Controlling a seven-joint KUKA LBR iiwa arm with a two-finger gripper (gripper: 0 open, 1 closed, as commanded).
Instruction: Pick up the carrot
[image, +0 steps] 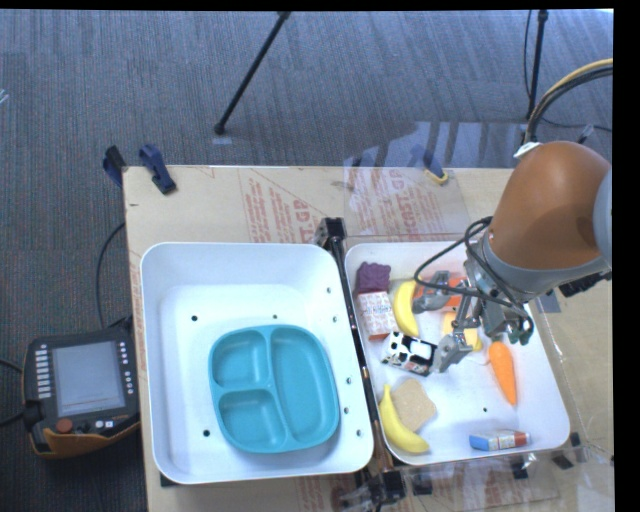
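Your pincer (478, 335) hangs over the right-hand shallow white bin (545, 395); you cannot tell its state from here. The tapered orange carrot (503, 372) lies on that bin's floor, just beside it, ungrasped.

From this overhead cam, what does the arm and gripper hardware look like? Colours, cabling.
The arm shows as a large rounded orange-brown dome, with grey casing at its right edge. Below it sits a grey ringed wrist section. The gripper is dull grey metal with thin dark cables looped around it. A yellow and a black cable arc above the arm at the upper right.
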